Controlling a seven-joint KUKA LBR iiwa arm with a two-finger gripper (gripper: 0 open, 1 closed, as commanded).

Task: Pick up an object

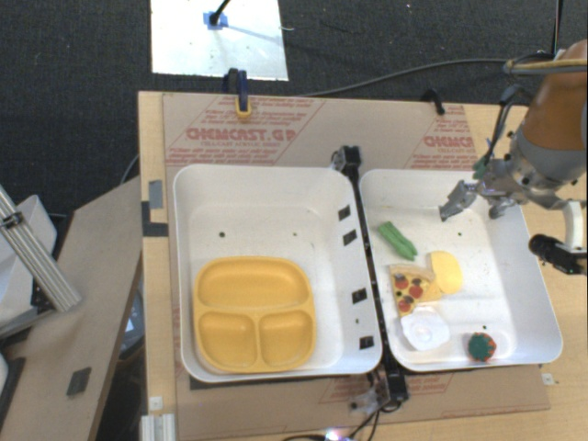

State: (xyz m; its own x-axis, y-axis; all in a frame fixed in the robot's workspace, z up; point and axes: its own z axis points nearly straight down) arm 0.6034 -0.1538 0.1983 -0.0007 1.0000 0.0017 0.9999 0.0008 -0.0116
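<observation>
The right bin [528, 278] holds several small items: a green pod [398, 238], a yellow wedge [446, 271], a pizza slice [412, 288], a white round piece [424, 330] and a green and red ball [481, 344]. My gripper [478, 205] hangs over the far part of this bin, up and to the right of the green pod. Its fingers [456, 201] are spread open with nothing between them. The gripper touches none of the items.
A yellow divided tray [255, 313] lies in the left bin [266, 196]. A black ridge [358, 255] with clips separates the two bins. A cable [386, 79] runs across the board behind the bins.
</observation>
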